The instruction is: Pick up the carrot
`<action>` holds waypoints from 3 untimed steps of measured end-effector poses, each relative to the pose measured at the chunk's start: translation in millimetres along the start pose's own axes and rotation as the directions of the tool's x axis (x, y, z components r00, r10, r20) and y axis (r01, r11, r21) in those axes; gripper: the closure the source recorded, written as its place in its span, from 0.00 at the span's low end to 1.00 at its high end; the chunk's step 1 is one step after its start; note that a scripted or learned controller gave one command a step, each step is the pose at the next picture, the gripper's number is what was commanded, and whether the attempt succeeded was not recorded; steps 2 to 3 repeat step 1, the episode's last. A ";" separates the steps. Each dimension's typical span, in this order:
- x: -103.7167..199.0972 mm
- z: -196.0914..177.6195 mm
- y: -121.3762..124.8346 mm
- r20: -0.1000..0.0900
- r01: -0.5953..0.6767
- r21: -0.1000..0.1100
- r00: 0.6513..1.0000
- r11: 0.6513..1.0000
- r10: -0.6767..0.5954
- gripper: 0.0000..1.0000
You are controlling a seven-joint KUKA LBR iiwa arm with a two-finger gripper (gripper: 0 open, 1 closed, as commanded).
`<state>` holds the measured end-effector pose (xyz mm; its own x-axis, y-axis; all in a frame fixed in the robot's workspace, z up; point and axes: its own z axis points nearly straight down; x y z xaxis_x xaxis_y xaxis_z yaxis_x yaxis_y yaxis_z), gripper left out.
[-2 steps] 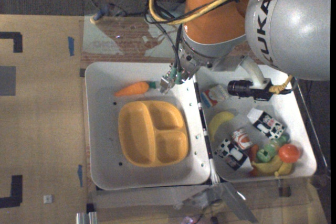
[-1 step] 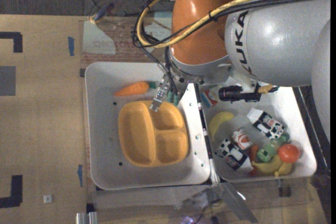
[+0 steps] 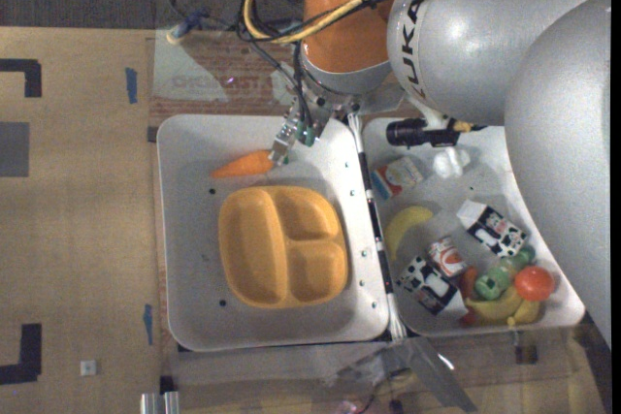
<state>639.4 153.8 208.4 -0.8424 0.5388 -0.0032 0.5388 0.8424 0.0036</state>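
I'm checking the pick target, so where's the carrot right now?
The carrot lies in the left bin, near its far edge, just above the yellow divided plate, with the end effector at its right end.

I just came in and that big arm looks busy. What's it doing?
The grey arm is reaching into the left bin for the carrot. Its pincer is right at the carrot's thick end, above the yellow divided plate. The carrot looks like it's lying on the bin floor.
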 end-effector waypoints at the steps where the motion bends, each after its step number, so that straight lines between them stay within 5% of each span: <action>1: 47.8 -9.8 36.3 0.000 -0.275 -0.002 0.961 0.961 0.275 1.00; 3: 47.8 -9.8 36.3 0.000 -0.275 -0.002 0.961 0.961 0.275 1.00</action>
